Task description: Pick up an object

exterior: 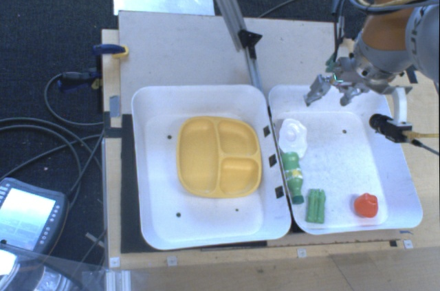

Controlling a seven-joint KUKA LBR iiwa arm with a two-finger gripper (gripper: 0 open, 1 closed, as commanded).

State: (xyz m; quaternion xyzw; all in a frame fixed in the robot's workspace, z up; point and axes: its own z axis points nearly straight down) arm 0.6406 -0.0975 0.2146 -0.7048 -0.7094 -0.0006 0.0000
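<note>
Gripper [332, 93]: fingers spread, nothing held, at 12 o'clock of right bin [395, 166]. Pick not begun; bottle [293, 159], green block [315, 206], red obj [366, 205] untouched.

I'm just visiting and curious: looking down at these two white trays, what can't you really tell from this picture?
- Gripper, camera view: its fingers are small and blurred above the right bin, so their height over it is unclear.
- Green bottle: its label is too small to read.
- White object: overexposed against the white bin, its shape is unclear.
- Arm: cut off by the picture's right edge.
- Grey device: cut off at the left edge.
</note>
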